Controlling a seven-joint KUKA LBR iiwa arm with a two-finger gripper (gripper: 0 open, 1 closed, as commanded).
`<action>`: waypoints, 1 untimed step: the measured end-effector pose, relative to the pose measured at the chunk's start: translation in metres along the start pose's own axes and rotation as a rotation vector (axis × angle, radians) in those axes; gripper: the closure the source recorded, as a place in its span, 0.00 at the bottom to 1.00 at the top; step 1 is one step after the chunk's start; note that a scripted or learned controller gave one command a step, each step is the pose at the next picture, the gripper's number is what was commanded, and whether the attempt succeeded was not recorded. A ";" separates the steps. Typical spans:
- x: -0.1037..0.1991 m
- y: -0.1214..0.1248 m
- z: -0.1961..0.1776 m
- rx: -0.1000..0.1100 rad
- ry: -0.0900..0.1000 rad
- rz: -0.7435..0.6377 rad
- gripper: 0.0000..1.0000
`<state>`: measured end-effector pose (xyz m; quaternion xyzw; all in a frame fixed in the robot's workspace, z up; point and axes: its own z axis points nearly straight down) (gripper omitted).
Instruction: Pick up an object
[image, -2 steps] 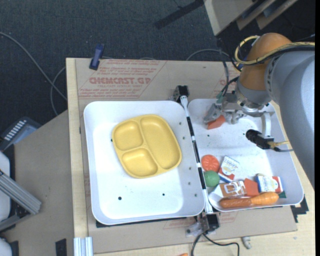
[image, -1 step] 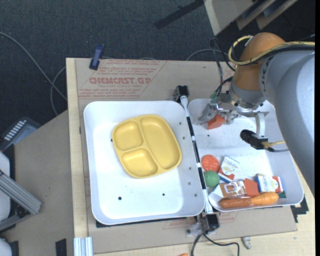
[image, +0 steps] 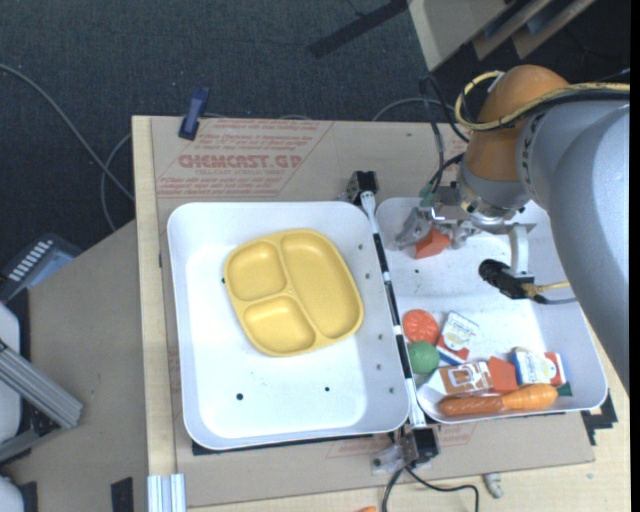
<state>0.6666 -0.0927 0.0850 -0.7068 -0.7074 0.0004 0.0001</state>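
Observation:
My gripper (image: 434, 228) hangs low over the far left corner of the right bin (image: 560, 320), below the orange wrist band. A small red-orange piece (image: 432, 246) lies right under it, partly hidden by the gripper. Toward the bin's front lie a red tomato (image: 421, 324), a green ball (image: 423, 357), a small white packet (image: 459, 330), a brown-orange box (image: 465, 378), a white and blue carton (image: 535, 366), a sausage (image: 470, 405) and a carrot (image: 530, 397).
The left bin (image: 200, 330) holds a yellow three-compartment plate (image: 292, 290). The grey arm covers the right bin's far right side, with a black cable plug (image: 500, 276) hanging beside it. A clamp (image: 364, 186) sits between the bins at the back.

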 end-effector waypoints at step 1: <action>0.000 0.001 -0.011 -0.003 -0.001 -0.001 1.00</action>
